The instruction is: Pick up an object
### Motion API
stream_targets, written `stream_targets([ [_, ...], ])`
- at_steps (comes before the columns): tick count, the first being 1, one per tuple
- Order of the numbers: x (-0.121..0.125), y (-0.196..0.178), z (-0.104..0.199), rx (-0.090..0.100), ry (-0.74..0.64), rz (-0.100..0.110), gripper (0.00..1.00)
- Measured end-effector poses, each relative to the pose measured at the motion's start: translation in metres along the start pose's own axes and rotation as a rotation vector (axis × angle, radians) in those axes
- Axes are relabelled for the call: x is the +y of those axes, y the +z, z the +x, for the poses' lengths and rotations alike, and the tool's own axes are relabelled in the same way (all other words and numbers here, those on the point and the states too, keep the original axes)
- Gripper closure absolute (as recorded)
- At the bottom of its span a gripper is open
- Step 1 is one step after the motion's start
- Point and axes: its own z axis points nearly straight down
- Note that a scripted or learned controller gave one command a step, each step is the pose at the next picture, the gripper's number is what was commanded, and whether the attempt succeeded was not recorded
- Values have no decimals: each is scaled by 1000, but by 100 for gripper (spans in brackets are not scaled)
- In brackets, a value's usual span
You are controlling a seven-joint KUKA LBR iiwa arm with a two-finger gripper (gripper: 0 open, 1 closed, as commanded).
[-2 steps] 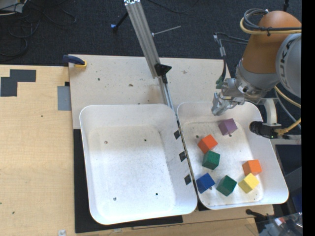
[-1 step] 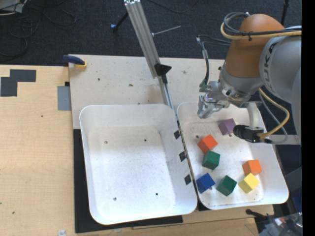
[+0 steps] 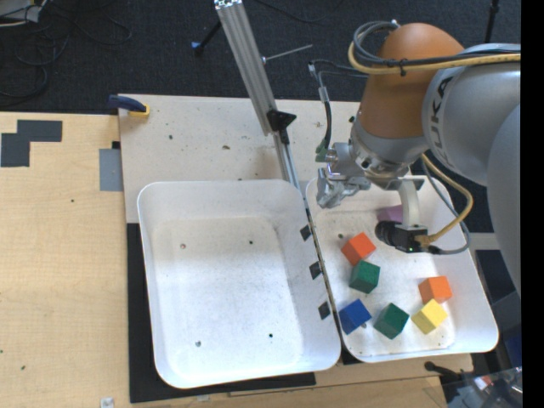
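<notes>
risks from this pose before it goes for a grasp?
1. The pincer hangs by the divider between the bins, so a straight descent may clip it.
2. The orange cube and green cube touch, so a grasp may shove one.
3. The purple block is half hidden behind the wrist.

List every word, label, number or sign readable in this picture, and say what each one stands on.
"KU": dark letters running up the grey arm casing beside the orange band, cut off by the casing's curve.
Checkered black-and-white marker on top of the slanted metal post: a pattern, not text.
The blocks and the white bins carry no readable text.
</notes>
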Motion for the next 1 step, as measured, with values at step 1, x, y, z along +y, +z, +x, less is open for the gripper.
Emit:
stream_targets([
  [1, -17, -5, 56, 0, -1, 2, 100],
])
